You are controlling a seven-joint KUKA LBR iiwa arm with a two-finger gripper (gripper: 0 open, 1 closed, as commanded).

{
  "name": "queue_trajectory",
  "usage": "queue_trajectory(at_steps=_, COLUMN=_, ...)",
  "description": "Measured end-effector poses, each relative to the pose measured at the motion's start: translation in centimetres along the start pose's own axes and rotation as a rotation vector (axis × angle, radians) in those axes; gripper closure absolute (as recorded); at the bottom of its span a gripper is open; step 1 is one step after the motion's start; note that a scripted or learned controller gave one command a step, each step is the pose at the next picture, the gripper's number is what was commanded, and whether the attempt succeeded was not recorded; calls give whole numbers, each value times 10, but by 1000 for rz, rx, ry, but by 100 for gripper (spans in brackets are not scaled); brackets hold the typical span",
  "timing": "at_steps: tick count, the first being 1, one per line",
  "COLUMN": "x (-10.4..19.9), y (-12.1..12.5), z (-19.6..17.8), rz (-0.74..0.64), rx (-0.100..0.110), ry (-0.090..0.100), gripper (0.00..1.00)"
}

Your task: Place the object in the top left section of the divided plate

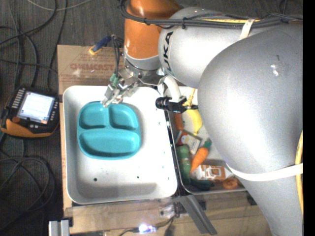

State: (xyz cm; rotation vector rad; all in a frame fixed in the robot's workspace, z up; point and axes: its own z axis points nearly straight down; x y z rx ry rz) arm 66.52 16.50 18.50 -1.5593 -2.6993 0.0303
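Observation:
A blue divided plate [109,131] lies in the left white bin [118,181]; it has two small sections at the top and one long section below. My gripper [111,95] hangs at the plate's upper edge, just above the ridge between the two top sections. Its fingers point down and to the left. No object shows in any of the plate's sections. Whether something sits between the fingers is too small to make out.
The right bin [183,183] holds several food items: a banana [195,122], a carrot [199,157], a green bottle [184,160] and a small carton [210,171]. The arm's big grey body covers most of that bin. A teach pendant [30,111] lies to the left of the bench.

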Motion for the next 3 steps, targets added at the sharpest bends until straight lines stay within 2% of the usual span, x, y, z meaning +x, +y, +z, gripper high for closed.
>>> queue_trajectory(at_steps=3, x=1, y=-3, z=-13, rz=3, rx=20, ry=12, gripper=100)
